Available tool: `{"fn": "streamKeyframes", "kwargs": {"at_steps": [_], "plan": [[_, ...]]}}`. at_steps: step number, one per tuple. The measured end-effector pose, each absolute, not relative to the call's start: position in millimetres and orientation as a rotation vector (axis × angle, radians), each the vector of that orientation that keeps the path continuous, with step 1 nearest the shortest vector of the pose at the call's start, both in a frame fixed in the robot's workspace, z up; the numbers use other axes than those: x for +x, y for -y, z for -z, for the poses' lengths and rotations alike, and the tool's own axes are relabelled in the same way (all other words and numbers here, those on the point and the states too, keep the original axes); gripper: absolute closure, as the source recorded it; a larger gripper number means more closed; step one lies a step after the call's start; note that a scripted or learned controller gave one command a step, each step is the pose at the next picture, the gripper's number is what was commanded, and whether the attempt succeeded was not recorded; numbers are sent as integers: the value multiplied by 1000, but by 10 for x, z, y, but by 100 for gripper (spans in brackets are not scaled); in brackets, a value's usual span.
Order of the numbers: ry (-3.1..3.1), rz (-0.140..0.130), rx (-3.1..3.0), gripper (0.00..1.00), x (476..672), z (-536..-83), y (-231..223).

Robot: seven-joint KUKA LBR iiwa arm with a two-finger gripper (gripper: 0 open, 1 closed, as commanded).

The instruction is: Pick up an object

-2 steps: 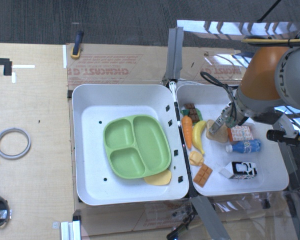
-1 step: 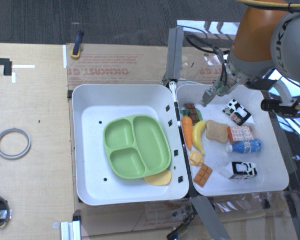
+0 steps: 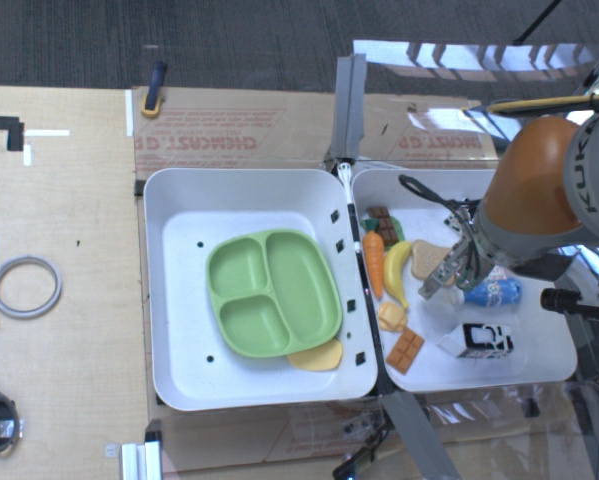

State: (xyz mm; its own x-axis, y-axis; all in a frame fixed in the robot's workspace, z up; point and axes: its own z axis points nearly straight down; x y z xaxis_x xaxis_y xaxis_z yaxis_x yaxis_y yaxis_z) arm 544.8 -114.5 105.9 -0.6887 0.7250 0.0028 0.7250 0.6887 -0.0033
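The right bin (image 3: 539, 368) holds several toy foods and small items. A carrot (image 3: 374, 261) and a banana (image 3: 396, 271) lie side by side along its left wall. Beside them lies a slice of bread (image 3: 429, 259). My gripper (image 3: 441, 280) hangs low over the bin's middle, just right of the bread and touching or nearly touching a clear bottle with a blue label (image 3: 494, 292). A black-and-white box (image 3: 484, 339) sits in front of the bottle. The arm's orange band (image 3: 534, 183) rises behind.
A yellow cube (image 3: 391, 316) and an orange waffle piece (image 3: 405, 349) lie near the right bin's front left. A brown block (image 3: 378, 216) and a green item (image 3: 391, 232) sit at its back. The left bin (image 3: 179, 268) holds a green divided plate (image 3: 274, 293) with a yellow piece (image 3: 317, 357) under its edge.
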Motion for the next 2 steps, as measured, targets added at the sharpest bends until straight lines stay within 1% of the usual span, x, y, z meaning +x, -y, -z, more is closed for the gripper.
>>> {"fn": "streamKeyframes", "kwargs": {"at_steps": [1, 2], "plan": [[2690, 3, -1632, 100, 5754, -944, 1043], [2660, -4, -1671, 100, 6166, -2178, 848]]}}
